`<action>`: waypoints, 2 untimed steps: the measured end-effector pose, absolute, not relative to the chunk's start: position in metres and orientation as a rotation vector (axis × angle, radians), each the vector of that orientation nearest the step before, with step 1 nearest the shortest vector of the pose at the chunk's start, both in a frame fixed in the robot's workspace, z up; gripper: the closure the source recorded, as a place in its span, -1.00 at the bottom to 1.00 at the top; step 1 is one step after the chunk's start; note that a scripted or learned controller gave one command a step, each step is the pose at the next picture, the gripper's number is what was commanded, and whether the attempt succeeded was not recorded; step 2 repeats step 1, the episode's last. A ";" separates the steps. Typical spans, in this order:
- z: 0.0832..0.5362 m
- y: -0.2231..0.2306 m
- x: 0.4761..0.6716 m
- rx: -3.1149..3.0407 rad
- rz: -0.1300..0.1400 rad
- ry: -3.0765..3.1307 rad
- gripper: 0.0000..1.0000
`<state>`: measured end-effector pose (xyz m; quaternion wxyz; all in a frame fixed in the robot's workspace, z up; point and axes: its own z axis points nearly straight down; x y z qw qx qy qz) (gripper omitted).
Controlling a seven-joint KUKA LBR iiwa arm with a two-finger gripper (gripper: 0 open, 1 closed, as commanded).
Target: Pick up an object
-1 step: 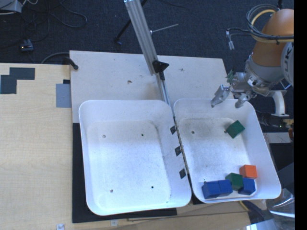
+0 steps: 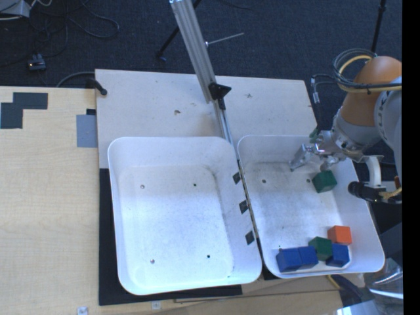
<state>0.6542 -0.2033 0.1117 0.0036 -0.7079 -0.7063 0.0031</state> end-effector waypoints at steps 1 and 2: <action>0.089 -0.209 0.619 -2.219 0.005 -2.217 -1.00; 0.089 -0.209 0.619 -2.219 0.005 -2.217 -1.00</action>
